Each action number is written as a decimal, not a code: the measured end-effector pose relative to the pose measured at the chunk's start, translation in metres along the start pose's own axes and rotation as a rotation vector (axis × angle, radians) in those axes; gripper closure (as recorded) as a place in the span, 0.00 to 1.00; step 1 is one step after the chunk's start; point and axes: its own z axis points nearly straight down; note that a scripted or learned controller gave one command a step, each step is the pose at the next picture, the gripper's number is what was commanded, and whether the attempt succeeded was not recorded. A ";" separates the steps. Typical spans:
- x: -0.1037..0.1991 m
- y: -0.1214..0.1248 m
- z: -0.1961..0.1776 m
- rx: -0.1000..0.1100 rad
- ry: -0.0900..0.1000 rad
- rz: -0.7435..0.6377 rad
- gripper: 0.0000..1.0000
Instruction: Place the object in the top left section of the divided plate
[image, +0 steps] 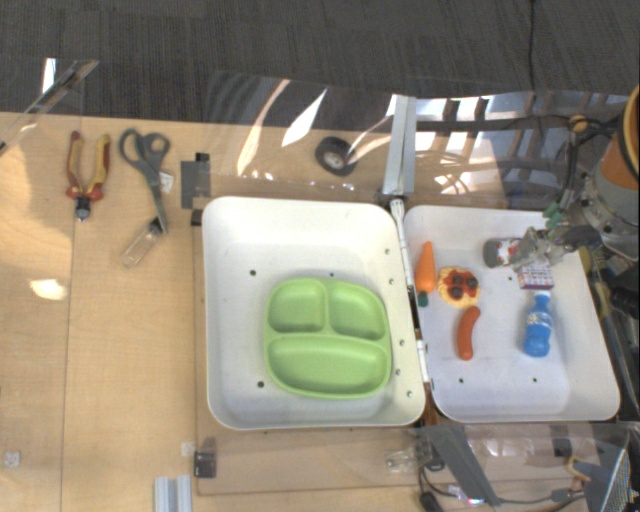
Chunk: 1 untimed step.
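Observation:
A green divided plate (327, 336) lies in the left bin (230, 300); its three sections hold nothing. In the right bin (580, 385) lie an orange carrot (426, 266), a small pizza slice toy (459, 285), a red sausage (466, 332) and a blue bottle (537, 325). The arm reaches in from the right, and my gripper (512, 252) hangs over the upper part of the right bin, just above the blue bottle's cap and to the right of the pizza slice. No object shows between its tips.
On the wooden bench to the left lie red-handled pliers (83, 170), scissors (150, 165) and a clear tube (143, 242). A roll of tape (336, 154) sits behind the bins. A metal post (401, 145) stands between the bins at the back.

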 end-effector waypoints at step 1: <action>0.078 0.021 0.011 0.001 0.001 0.070 1.00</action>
